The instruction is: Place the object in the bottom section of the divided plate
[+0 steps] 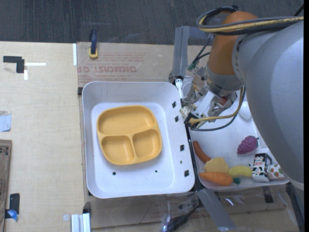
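A grey robot arm [270, 81] reaches over the right-hand bin [246, 124], its jaws [189, 111] at the rim beside the left bin [91, 144]; whether they grip anything cannot be told. The yellow divided plate [129, 134], nothing on it, lies left of the jaws. Toy foods, among them a purple grape bunch [247, 144] and a carrot [216, 178], lie below and right, so picking one up likely comes next.

You see the gripper [189, 114] at the seam between the 2 bins. Left of it, the divided plate [129, 134] lies in the left bin [94, 178]. Below and right of it, in the right bin [246, 117], lie a carrot [216, 178], grapes [247, 144] and a banana [240, 171].
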You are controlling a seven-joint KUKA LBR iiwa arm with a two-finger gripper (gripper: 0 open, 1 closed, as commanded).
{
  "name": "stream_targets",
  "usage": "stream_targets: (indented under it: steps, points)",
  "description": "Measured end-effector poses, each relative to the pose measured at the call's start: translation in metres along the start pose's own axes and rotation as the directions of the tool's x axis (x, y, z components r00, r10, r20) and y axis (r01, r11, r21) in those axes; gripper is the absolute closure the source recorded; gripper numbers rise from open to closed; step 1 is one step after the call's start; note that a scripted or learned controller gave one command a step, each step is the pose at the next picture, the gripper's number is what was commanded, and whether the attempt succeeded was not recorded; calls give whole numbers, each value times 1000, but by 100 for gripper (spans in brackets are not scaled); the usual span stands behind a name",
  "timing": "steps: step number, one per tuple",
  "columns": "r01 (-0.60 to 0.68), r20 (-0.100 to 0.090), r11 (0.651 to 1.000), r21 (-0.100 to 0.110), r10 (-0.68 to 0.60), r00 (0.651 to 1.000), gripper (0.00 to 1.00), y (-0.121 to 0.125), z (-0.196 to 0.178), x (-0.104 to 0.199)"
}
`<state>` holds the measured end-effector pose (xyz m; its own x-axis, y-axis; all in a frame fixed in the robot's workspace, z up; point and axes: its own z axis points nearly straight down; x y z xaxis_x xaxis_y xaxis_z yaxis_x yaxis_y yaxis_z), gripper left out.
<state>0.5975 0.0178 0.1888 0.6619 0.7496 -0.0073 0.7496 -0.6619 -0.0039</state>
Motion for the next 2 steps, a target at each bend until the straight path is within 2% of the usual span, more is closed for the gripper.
stream_targets:
  steps: [1,2]
  points:
    - [-148,-3,989,-1,148,989,100,-15,-22,7]
    - [46,-3,999,-2,-46,999,100,-69,-10,79]
